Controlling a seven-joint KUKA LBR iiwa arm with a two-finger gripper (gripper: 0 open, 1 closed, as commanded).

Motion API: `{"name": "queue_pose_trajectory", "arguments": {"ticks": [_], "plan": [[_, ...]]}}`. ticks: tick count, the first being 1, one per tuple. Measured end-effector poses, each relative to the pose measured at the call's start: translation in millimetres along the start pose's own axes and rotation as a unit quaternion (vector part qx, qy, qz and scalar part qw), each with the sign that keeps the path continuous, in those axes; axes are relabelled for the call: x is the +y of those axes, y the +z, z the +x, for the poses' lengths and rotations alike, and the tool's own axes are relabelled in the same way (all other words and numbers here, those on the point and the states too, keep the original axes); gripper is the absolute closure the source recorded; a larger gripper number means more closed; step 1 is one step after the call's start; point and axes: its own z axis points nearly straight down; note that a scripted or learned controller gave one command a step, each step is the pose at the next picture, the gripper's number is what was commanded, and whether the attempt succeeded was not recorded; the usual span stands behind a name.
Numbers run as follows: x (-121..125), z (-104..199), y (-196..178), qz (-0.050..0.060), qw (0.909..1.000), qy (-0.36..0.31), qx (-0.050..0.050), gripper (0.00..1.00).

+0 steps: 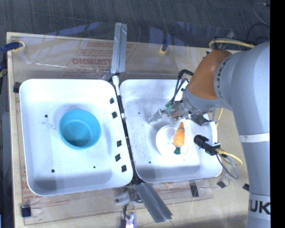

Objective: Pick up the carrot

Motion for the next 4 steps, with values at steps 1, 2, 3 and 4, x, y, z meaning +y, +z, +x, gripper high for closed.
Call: {"name": "queue_pose_trajectory", "arguments": {"ticks": [1, 2, 3, 4], "plan": [[-32, 2, -48, -0.001, 0.99, -0.141, 0.0, 0.0], [-73, 5, -26, -0.009, 0.9885, -0.151, -0.004, 0.0], [-95, 6, -1, -0.003, 0.9996, -0.03, 0.0, 0.0], [-93, 6, -12, -0.004, 0.9995, -0.032, -0.001, 1.0]]}}
